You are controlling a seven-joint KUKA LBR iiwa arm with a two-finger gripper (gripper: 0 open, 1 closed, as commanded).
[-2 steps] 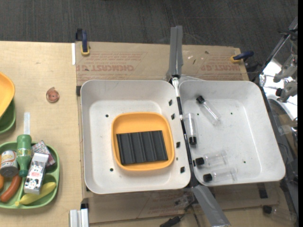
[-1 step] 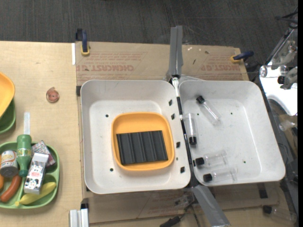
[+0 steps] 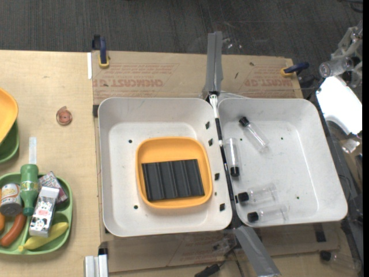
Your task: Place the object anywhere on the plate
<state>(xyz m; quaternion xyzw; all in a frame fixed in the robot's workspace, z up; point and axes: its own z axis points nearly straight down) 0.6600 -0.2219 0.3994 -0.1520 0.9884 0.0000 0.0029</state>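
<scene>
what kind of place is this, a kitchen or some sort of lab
Most likely a robotics lab bench, not a kitchen. Two white bins sit on cardboard held down with clamps, one holding an orange plate, the other clear vials. Toy food waits on a green tray, and the floor is office carpet.

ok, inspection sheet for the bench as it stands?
Surface: two white bins side by side, left bin, right bin, on cardboard.
Job's things: orange plate in left bin, dark ribbed block on it; four clear tubes with black caps in right bin.
Clutter: green tray of toy food at far left.
Tool: nothing seen.
Cables: nothing seen.
Surroundings: clamps at cardboard's back edge; dark carpet.
</scene>
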